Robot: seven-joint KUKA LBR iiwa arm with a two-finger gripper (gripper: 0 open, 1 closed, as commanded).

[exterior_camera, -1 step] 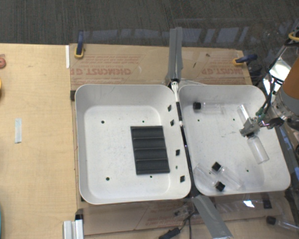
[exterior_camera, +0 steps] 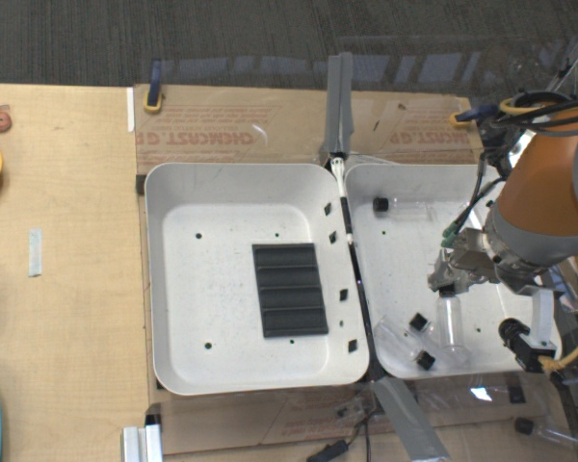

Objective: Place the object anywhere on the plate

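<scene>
My end effector [exterior_camera: 449, 287] hangs low over the right bin [exterior_camera: 405, 173], in its right half, and I cannot tell from here whether it is open or closed. I see nothing that I could call gripped. A pale, glassy shape [exterior_camera: 450, 323] sits just below it; I cannot tell if it belongs to the tool or lies loose in the bin.

Three candidates for the object lie in this bin: a middle black block [exterior_camera: 418, 322] near the end effector, a lower black block [exterior_camera: 425, 359] by the front wall, and an upper black block [exterior_camera: 380, 203] well apart at the back. All are small, dark and chunky, too small to show detail.

The plate [exterior_camera: 290, 290], a black ridged rectangle, lies in the middle of the left bin [exterior_camera: 173, 258] with nothing on it. I judge the task barely begun: the pick, the carry across the divider and the placing all remain.
</scene>
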